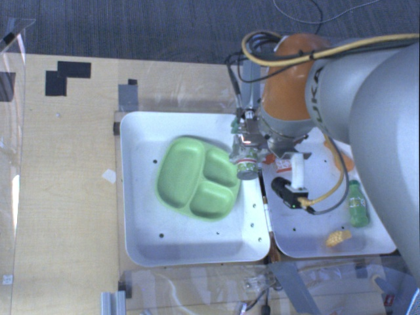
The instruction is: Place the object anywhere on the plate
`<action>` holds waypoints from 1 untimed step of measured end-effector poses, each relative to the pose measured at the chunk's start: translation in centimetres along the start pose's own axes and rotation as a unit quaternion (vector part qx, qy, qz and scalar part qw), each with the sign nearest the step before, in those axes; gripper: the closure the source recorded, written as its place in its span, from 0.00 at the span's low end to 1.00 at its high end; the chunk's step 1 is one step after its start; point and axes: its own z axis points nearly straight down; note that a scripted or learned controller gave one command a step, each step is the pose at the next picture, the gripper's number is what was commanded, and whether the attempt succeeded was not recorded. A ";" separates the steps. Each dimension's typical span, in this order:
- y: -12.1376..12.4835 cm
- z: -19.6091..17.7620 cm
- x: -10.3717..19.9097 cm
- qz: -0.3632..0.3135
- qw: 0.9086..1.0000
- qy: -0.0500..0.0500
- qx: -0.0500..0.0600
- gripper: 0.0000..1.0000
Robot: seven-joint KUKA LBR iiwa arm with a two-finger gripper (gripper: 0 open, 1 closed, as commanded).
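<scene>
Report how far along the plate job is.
Done: the arm has brought the gripper to the right edge of the green divided plate in the left bin. In hand: something small and round sits at the gripper tip, but whether it is gripped is unclear. Left: nothing lies on the plate yet. A green bottle and a yellow item lie in the right bin.

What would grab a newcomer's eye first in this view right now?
The bright green plate, split into compartments, lies in the left bin. The big grey arm sweeps in from the right, its gripper hanging at the plate's right edge. In the right bin lie a green bottle and a small yellow item.
</scene>
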 end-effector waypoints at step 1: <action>0.0 0.0 0.0 0.000 1.000 0.000 0.000 0.00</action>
